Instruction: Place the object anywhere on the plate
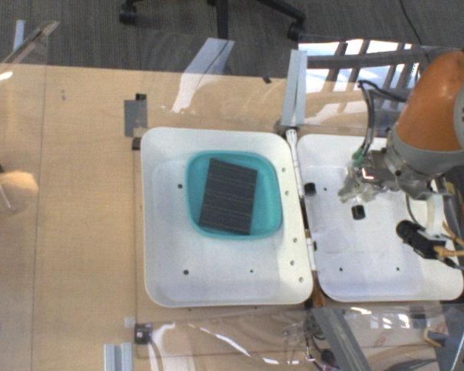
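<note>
White and shallow, two plastic bins sit side by side on the tan wooden bench [62, 269] in the camera view: the left bin [166, 277] and the right bin [387, 280], their inner rims touching. One teal rounded-square plate [195, 207] lies in the left bin, and one dark grey ribbed rectangular block [229, 197] rests flat on it, slightly tilted, within the plate's rim.

One grey arm with an orange band [441, 110] reaches in from the right over the right bin. Its two-finger gripper [357, 190] hangs above that bin's upper middle; whether it is open or closed cannot be told, and nothing is seen held in it. A small black piece [358, 212] shows just below it, and another small black piece [310, 188] lies near the bin's left rim. Black office-chair legs [216, 10] stand on the grey carpet beyond the bench.
</note>
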